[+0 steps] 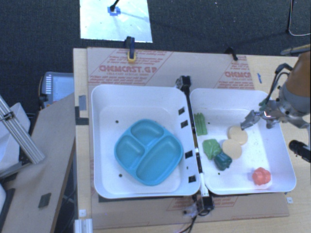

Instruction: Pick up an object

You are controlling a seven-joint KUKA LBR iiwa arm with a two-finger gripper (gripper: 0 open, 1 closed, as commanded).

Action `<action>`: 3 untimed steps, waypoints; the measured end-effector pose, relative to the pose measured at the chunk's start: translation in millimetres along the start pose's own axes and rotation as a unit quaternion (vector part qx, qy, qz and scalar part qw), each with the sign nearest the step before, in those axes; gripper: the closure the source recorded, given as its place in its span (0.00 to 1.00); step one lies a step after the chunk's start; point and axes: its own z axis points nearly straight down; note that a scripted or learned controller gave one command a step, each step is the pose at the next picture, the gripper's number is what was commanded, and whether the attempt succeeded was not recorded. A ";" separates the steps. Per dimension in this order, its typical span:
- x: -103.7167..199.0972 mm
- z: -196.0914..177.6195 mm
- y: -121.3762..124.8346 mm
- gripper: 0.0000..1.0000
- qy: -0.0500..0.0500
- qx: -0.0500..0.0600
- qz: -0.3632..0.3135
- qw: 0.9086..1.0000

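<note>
"CHEMCAST GP" runs in red across the board (146,64) under both bins. The gripper (250,119) hangs over the right bin (279,149) just above two tan discs (235,141) — whether its fingers are spread or closed, I cannot tell. Nearby lie green blocks (206,137), a teal piece (223,160) and, at the near right, an orange lump (261,176) — the left bin (104,110) holds a blue divided plate (148,151).

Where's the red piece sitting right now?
In the camera view the red piece lies in the right bin, near its front right corner, apart from the others; its nearest neighbour is the dark teal piece to its left.

Robot lab: bench (160,62), twin white bins (104,144).
</note>
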 end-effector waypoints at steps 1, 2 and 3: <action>5.4 61.4 -2.5 0.00 0.000 0.000 0.000 1.000; 5.9 97.3 -1.9 0.00 0.000 -0.001 0.000 1.000; 5.4 84.9 -0.9 1.00 -0.001 -0.003 0.000 1.000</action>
